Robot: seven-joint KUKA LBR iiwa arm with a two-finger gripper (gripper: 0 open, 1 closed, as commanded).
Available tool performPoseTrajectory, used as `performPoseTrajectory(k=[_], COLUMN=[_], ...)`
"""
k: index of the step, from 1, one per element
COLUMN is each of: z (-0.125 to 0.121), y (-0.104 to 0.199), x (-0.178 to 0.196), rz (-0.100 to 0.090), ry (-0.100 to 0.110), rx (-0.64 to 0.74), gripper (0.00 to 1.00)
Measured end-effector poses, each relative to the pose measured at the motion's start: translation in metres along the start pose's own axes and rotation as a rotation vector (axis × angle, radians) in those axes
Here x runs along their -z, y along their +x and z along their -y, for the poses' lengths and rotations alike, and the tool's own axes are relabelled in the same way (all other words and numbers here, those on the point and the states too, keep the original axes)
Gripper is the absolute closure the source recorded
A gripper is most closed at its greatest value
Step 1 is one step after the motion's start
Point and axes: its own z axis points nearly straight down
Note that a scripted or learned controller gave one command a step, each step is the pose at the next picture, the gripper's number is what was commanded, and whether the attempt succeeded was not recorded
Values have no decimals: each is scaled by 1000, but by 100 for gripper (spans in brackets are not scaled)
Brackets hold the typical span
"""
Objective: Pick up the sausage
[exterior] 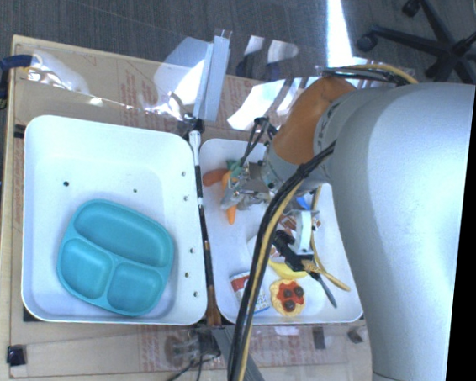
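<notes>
The gripper [242, 190] is down in the upper left part of the right bin [233, 257], hanging from the grey arm with its orange band [299, 128]. A small orange-brown elongated piece [213, 177], which looks like the sausage, lies just left of the gripper near the bin's left wall. A second small orange piece [231, 215] lies directly below the gripper. The gripper's body hides how it meets either piece, and I see nothing clearly held.
The left bin [98, 154] holds a teal divided plate [115, 255]. Lower in the right bin lie a toy pizza slice [288, 295], a yellow item [320, 276] and a red-and-white packet [241, 282]. A black and yellow cable [250, 314] hangs across this bin.
</notes>
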Motion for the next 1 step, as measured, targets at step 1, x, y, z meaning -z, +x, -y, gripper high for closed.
performPoseTrajectory(k=[1], z=[94], y=[54], x=[91], rz=[0], ry=[-2], rx=[241], gripper=[100])
